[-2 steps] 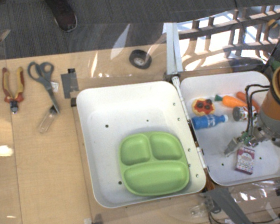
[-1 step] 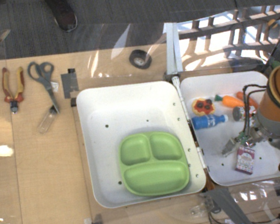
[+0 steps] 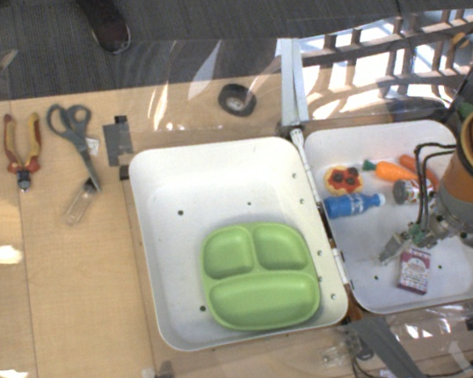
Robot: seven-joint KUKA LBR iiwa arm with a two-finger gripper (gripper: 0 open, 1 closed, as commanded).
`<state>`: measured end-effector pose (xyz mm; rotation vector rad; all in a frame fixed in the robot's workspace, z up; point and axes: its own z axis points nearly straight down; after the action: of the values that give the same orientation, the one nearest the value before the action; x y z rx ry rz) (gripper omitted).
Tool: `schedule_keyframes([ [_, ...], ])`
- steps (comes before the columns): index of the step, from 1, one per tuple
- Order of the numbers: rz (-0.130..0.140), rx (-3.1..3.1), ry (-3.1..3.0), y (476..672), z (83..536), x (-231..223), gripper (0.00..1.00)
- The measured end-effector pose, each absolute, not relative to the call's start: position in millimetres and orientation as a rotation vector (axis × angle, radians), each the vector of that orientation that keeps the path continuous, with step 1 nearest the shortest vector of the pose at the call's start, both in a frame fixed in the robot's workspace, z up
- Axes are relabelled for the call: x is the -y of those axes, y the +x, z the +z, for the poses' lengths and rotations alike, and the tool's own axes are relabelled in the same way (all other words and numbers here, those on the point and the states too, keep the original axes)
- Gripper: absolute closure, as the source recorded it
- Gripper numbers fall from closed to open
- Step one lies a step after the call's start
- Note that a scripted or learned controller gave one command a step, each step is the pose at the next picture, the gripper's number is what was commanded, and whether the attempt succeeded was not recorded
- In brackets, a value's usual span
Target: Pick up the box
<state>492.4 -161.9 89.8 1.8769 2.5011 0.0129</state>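
Right bin (image 3: 369, 292): jaws (image 3: 415, 235) above box (image 3: 414, 271)

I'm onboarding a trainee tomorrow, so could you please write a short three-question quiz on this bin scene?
1. True or false: the green divided tray lies in the left bin.
2. Which item lies nearest the box in the right bin? A) blue bottle B) gripper C) carrot
3. Fill in: on the bench, left of the scissors, lie red-handled ____.

Key: 1 true; 2 B; 3 pliers.
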Motion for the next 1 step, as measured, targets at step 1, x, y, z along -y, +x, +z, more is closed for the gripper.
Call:
schedule_keyframes([
  [1,0.012,-2.368,2.038,492.3,89.9,156.1,0.0],
])
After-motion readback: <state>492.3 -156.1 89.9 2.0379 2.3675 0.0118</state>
